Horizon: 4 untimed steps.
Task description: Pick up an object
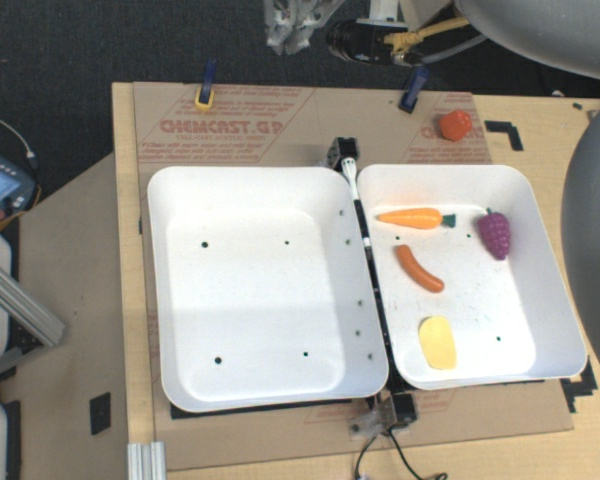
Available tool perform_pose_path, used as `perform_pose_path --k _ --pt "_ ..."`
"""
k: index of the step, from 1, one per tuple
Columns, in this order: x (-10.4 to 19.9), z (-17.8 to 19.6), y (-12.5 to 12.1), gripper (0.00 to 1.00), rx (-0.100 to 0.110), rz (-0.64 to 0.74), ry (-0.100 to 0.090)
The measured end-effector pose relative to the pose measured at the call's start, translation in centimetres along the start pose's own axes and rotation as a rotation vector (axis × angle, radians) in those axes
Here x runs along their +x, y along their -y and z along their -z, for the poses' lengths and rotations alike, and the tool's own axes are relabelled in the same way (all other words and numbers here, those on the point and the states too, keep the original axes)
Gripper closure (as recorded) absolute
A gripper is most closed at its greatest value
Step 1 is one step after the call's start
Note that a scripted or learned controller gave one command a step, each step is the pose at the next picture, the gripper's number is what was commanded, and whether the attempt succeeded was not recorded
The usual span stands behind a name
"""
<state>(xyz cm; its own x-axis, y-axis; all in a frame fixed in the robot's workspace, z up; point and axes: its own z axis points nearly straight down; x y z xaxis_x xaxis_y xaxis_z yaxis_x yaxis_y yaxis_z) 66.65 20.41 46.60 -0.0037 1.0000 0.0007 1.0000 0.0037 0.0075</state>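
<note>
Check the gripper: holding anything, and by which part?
Nothing held. The gripper hangs above the top edge of the bench, away from both bins, with no object between its fingers.

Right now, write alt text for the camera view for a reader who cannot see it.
Two shallow white bins sit side by side on a brown board; the right bin holds a carrot, a bunch of grapes, a sausage and a yellow block. The gripper hangs beyond the board's far edge, above the left bin. A small red toy lies on the board behind the right bin.
</note>
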Motion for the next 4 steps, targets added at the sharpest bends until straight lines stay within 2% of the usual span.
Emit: perform_pose_path --k 1,2,4 --pt "2.13 7.46 -0.02 1.0 -0.003 -0.001 -0.003" --pt "2.08 6.94 -0.01 1.0 0.007 -0.002 0.001" --pt "2.08 6.94 -0.01 1.0 0.007 -0.002 0.001"
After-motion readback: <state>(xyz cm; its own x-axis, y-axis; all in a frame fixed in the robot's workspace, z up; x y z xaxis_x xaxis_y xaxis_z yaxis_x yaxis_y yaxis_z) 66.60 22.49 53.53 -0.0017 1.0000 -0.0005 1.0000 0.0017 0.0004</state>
